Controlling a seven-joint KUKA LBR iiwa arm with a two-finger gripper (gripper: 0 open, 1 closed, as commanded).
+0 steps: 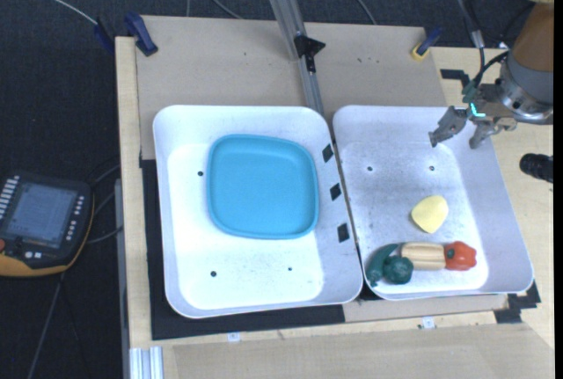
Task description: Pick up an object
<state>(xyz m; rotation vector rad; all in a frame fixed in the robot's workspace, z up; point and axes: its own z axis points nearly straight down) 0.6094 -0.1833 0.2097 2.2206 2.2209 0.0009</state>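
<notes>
My gripper (463, 131) hangs over the far right corner of the right bin (387, 140), fingers spread apart with nothing between them. The things I could take lie at the near end of that bin, well apart from me: a pale yellow lump (429, 213) on its own, and just beyond it, against the near wall, a row of three that touch one another, a dark green piece (390, 267), a tan cylinder (423, 257) and a red piece (460, 256). The left bin (176, 193) carries a blue plate (262, 185), flat and broad, which I judge a poor thing for two fingers. The yellow lump looks the best choice: it sits clear of its neighbours and of the walls, so my fingers can come down on either side without knocking anything. It looks like toy food, so I expect it to be light, fairly stiff and smooth enough to slip; I would close across its narrower width, low down near the middle, so that it does not squirt out. The row of three is crowded, and the wall would block one finger.
</notes>
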